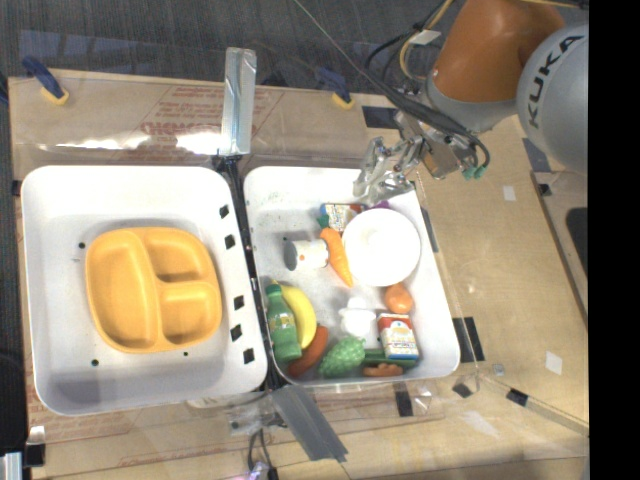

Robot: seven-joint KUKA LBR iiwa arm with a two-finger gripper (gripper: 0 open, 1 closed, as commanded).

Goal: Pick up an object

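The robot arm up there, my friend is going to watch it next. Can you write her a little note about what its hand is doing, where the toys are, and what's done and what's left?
Hand: hangs over the back edge of the right-hand shallow white bin, just above the round white plate. No toy shows between its fingers.
Toys: all in the right bin. Orange plastic carrot beside the plate, yellow banana, green bottle, bumpy green vegetable, small red and white carton.
Left-hand white bin: holds the yellow divided tray.
Done: nothing picked up yet.
Left: grab one toy and lift it.
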